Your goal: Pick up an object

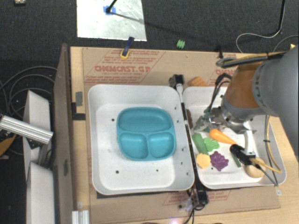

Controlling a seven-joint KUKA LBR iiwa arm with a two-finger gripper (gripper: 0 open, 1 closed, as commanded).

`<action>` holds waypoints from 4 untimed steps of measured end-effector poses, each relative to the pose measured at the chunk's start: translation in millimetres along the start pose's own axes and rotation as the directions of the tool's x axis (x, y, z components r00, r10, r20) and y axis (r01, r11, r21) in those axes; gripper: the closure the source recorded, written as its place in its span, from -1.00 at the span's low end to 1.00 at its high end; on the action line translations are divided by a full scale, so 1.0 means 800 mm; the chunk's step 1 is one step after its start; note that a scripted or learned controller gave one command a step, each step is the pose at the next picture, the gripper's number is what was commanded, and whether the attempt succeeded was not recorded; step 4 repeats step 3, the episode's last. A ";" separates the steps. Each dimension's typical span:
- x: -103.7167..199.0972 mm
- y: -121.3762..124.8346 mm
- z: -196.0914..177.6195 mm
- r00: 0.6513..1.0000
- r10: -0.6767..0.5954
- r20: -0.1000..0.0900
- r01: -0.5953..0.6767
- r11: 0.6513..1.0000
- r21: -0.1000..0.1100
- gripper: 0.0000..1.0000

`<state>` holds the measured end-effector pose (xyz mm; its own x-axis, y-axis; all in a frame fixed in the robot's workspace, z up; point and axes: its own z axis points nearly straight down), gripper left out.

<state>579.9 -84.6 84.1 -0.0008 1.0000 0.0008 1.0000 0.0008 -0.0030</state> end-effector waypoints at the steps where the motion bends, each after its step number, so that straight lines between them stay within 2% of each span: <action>1: -0.006 -0.029 0.000 1.000 0.000 0.000 0.000 1.000 0.000 -1.00; 2: -0.006 -0.027 -0.013 1.000 -0.001 0.000 0.001 1.000 -0.005 1.00; 3: 0.063 0.050 -0.133 1.000 -0.010 0.001 0.010 1.000 -0.017 1.00; 4: 0.063 0.050 -0.133 1.000 -0.010 0.001 0.010 1.000 -0.017 1.00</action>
